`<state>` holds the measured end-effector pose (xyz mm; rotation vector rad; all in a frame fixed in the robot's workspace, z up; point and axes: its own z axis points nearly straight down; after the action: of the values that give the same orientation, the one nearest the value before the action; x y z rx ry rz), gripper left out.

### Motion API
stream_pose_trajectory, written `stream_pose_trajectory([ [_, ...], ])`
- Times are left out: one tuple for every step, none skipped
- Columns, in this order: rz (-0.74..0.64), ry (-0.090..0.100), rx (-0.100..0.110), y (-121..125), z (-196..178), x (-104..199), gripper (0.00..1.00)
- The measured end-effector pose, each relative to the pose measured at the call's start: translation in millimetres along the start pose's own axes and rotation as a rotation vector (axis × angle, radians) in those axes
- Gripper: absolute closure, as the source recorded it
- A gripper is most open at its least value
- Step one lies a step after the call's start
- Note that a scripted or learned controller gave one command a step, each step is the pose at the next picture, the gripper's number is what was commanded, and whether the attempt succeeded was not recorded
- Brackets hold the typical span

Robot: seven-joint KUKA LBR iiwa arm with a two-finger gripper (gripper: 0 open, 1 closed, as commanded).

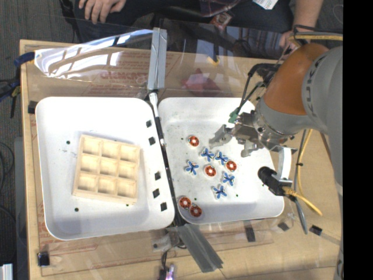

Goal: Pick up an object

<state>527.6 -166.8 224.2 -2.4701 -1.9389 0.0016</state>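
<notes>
Small objects lie scattered in the right bin [175, 115]: several orange-red rings, one [193, 140] at the upper left of the group and two [185, 202] near the front wall, and several blue jack-shaped pieces [207, 154] in the middle. My gripper [234, 143] hangs over the bin's middle right, just above and to the right of the cluster. Its two grey fingers [220, 136] stand apart, open, with only white bin floor between them. The nearest pieces are a blue jack [221, 157] and a ring [231, 165] just below the fingers.
The left bin [52, 121] holds a wooden tray [108, 168] with nine square compartments. A grey divider [158, 156] runs between the bins. A black cylinder [269, 179] and cables hang off the arm at the right. A person's hand [102, 2] rests beyond the bench's far edge.
</notes>
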Motion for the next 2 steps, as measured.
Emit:
stream_pose_trajectory([
  [-0.132, 0.001, 0.004, 18.1, 53.3, -19.6, 0.0],
  [-0.128, 0.0, -0.005, 28.2, 129.1, -33.3, 0.0],
])
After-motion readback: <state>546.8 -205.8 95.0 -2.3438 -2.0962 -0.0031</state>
